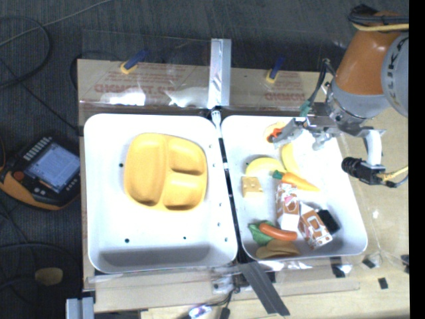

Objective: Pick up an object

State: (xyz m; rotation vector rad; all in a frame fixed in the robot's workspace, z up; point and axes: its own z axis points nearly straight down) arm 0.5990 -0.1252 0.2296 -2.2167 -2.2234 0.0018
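- Tool (297,129) hangs over the far edge of the right bin (345,198), above a small orange piece (273,135); whether it is open or closed, I cannot tell.
- Banana (288,157) and toy carrot (297,180) lie just beside, the likeliest targets.
- Cartons (302,218) and a cheese wedge (252,185) crowd nearer.
- Left bin (99,198) holds a yellow divided tray (165,171), well apart.

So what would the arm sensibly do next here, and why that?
Probably ease straight down a little. The gripper hangs over the far end of the right bin, above the banana and a small orange item, and nothing can be seen held in it. The other toys lie bunched nearer the front, so the banana looks like the closest thing to try.
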